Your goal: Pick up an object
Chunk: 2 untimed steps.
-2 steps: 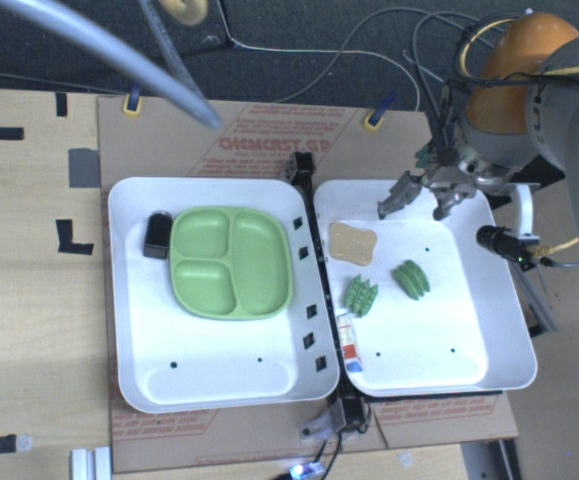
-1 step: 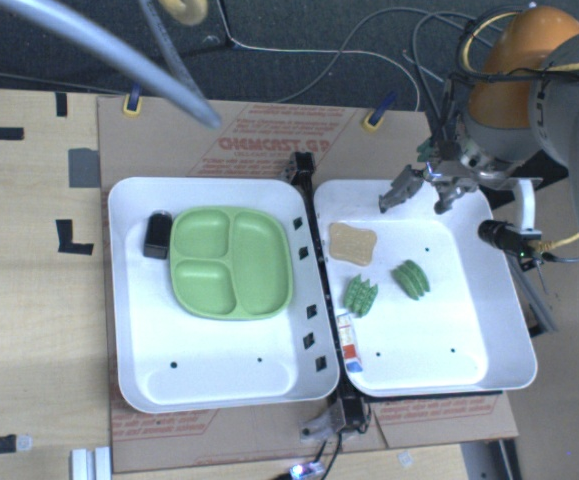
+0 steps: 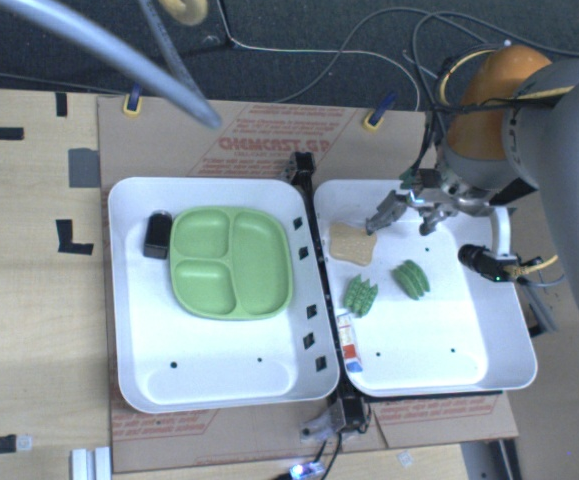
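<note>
Because the arm [image 3: 529,118] fills the 2 o'clock corner of the view, we lose the far right rim of the right bin [image 3: 489,353] beneath its grey housing and orange band. We see the gripper [image 3: 406,215] hanging over that bin's 11 o'clock part, its two fingers spread apart with nothing between them; one finger [image 3: 383,214] slants toward 8 o'clock and ends close to the tan block [image 3: 352,245]. We cannot tell whether the finger touches the block.

We find the block against the bin's left wall, at about 10 o'clock in that bin; its long axis runs roughly from 10 to 4 o'clock, and what it is made of stays unclear to us. Below it lies a green ridged toy [image 3: 360,295], long axis from 1 to 7 o'clock, and just beside that, toward 3 o'clock, a second green ridged toy [image 3: 411,278] pointing from 11 to 5 o'clock. A small red, white and blue tube [image 3: 347,343] lies along the left wall at 7 o'clock, too small for us to read.

We see a green divided plate [image 3: 232,263] in the left bin [image 3: 209,383], with a small black object [image 3: 157,235] touching its 9 o'clock edge
</note>
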Motion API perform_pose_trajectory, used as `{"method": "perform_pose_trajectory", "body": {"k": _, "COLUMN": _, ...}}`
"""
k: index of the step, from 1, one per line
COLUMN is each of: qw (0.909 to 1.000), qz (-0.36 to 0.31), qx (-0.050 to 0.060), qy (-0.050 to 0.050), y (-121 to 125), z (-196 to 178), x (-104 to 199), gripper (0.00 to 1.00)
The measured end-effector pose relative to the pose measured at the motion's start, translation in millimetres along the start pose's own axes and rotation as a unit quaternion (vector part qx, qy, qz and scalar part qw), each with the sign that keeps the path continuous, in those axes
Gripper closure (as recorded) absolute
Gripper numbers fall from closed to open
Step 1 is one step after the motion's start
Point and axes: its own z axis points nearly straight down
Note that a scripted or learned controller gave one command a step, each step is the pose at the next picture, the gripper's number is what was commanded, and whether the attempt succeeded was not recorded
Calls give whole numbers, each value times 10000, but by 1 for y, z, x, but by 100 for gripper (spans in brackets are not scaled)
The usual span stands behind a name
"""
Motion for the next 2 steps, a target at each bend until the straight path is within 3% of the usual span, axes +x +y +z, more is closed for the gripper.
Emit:
{"method": "perform_pose_trajectory", "body": {"k": 1, "qw": 10000, "qz": 1, "qx": -5, "qy": -1, "y": -3, "z": 48, "x": -1, "gripper": 0}}
{"method": "perform_pose_trajectory", "body": {"k": 2, "qw": 10000, "qz": -1, "qx": -38, "qy": -5, "y": -2, "z": 60, "x": -1, "gripper": 0}}
